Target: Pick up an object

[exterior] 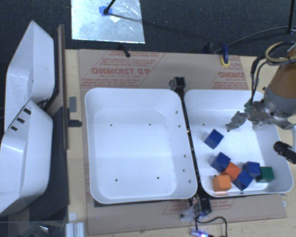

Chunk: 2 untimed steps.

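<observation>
The left bin (138, 98) carries no blocks, so nothing there bears on the pick. Everything of interest sits in the right bin (202, 100), toward its lower half.

Going across that bin: a lone blue block (213, 138) lies near the middle, tilted on the white floor and well apart from the rest. Toward five o'clock from it a cluster crowds the near wall: a second blue block (220, 161), an orange block (221, 182) at six o'clock of that, another orange block (232, 171) touching both, then a blue block (243, 180), one more blue block (252, 169), and a green block (266, 174) at the far right. All look like small, matte cubes with crisp edges.

The gripper (237, 122) hangs above the bin at about two o'clock from the lone blue block, clear of every cube. Its fingers (233, 125) hold nothing; whether they stand apart or together, I cannot tell.

As I judge it, the pick is not yet done: no block is lifted or touched. The descent, the closing on a cube and the lift all remain. The lone blue block looks the easiest target, being free on all sides.
</observation>
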Motion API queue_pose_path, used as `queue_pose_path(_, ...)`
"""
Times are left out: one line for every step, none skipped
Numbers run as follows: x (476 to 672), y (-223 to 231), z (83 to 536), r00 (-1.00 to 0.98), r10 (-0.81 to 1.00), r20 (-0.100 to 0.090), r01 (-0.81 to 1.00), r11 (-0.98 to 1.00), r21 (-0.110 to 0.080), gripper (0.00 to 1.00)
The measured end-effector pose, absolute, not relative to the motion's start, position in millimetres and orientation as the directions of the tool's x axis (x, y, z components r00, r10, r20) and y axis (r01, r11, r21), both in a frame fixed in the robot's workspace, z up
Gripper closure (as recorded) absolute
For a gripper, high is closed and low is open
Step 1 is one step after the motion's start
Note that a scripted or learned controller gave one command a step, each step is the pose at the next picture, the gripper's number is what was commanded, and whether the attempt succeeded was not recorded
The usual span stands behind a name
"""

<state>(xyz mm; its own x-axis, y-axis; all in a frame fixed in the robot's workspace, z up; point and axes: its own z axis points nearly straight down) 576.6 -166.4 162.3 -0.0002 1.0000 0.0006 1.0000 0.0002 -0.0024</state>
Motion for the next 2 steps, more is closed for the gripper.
queue_pose_path(579.0, -176, 113, 0.001, 1.0, 0.0, 1.0, -0.001, -0.003, 0.0)
queue_pose_path(580.4, -176, 100, -0.001, 1.0, -0.001, 1.0, 0.001, 0.004, 0.0)
